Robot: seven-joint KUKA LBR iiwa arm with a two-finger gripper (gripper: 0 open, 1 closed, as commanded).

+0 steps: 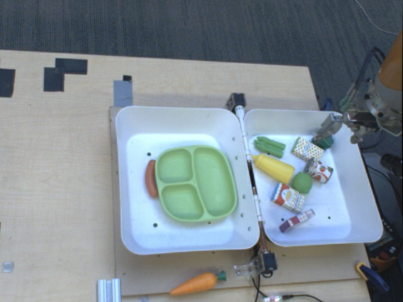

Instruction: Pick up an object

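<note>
Left bin (pixel 126 187): a divided plate (pixel 195 184) at its middle, a sausage (pixel 150 178) just beside the plate's left edge. Right bin (pixel 352 222): bean pods (pixel 269 146) at the far left, a corn cob (pixel 273 167) in front of them, a ball (pixel 302 182) to its right, small cartons (pixel 289 197) around. A carrot (pixel 196 284) lies on the bench (pixel 56 187) before the bins.
</note>
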